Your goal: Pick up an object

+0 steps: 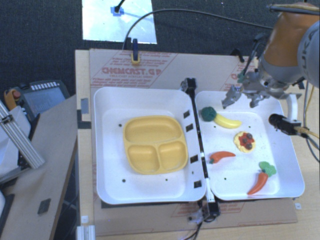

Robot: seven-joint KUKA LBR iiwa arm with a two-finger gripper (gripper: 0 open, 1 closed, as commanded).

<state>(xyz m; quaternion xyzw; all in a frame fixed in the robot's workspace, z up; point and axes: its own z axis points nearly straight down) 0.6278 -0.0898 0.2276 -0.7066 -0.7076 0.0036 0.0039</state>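
Note:
The right bin [287,159] holds several toy foods: a green broccoli piece [208,113], a yellow banana [228,121], a small round tart with red topping [245,141], a red chili [221,156] and an orange carrot with a green top [259,181]. My gripper [243,100] hangs over the far edge of the right bin, up and to the right of the banana. Its two fingers are spread open and point down, with nothing between them.
A yellow divided plate [152,144] lies in the left bin [107,134]. A black divider [196,139] runs between the bins. A black cylinder [282,124] sticks out from the arm over the right bin's right side. A control pendant [42,99] sits at the left.

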